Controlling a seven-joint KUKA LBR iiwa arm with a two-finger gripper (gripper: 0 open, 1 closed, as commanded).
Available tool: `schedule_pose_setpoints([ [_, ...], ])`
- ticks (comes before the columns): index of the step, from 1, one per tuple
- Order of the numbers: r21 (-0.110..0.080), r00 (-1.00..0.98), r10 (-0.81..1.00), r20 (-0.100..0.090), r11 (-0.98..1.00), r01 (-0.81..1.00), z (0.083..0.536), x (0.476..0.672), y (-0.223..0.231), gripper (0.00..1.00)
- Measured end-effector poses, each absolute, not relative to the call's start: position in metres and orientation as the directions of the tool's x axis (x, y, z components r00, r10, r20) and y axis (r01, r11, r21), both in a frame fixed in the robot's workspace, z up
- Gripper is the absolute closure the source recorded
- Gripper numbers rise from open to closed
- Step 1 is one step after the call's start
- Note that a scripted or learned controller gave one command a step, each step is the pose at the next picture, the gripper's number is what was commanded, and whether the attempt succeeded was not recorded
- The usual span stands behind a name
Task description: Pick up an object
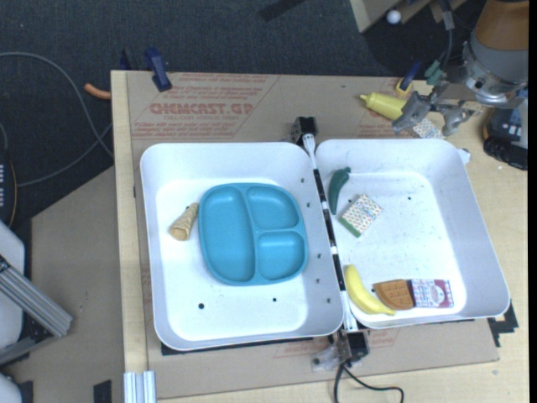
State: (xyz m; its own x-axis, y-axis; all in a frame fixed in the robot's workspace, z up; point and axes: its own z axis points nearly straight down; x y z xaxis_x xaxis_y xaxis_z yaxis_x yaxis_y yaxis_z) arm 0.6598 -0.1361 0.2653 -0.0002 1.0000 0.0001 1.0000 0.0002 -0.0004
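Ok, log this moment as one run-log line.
arm: above right bin's far edge | gripper: open, holding nothing | right bin: banana, green pepper | left bin: blue plate

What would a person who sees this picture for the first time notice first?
The blue divided plate draws the eye first: it fills the middle of the left bin, with an ice-cream cone lying just to its left. Next comes the banana at the near left corner of the right bin, beside a cookie. The gripper hangs beyond the right bin's far edge, near a yellow object on the bench.
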Motion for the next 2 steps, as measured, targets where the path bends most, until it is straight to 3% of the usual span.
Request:
schedule_pose_setpoints([
  [1, -0.001, -0.001, 1.0, 0.001, 0.001, 1.0, 0.206, 0.613, -0.069, 0.0],
  [2, -0.004, 0.001, 1.0, 0.001, -0.001, 1.0, 0.11, 0.636, -0.094, 0.0],
])
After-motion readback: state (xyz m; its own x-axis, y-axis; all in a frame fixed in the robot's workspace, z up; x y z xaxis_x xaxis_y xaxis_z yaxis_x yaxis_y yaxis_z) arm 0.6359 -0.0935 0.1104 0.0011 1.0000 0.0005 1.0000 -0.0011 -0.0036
